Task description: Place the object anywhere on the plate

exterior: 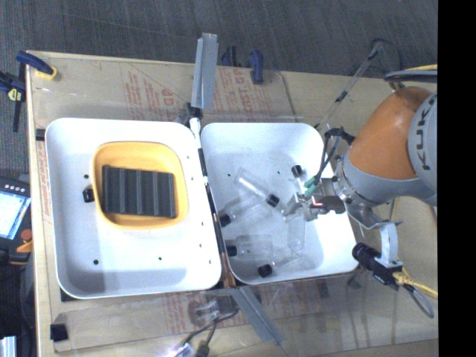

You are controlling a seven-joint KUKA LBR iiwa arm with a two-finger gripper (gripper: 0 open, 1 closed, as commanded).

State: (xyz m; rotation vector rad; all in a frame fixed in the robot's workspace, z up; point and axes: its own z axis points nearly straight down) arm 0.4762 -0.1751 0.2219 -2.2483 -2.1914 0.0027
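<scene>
A yellow plate (138,155) with a dark ribbed rectangular insert lies in the left bin (67,259). Several clear plastic tubes with black caps (253,188) are scattered in the right bin (260,136). My gripper (303,201) reaches in from the right and hangs low over the right side of that bin, among the tubes. One clear tube (294,213) lies right at its tip, but I cannot make out whether it is held.
A small black piece (88,195) lies in the left bin beside the plate. Blue clamps (256,64) sit along the bench's back edge. A metal divider bar (203,73) stands between the bins at the rear. Cables (401,277) trail at the lower right.
</scene>
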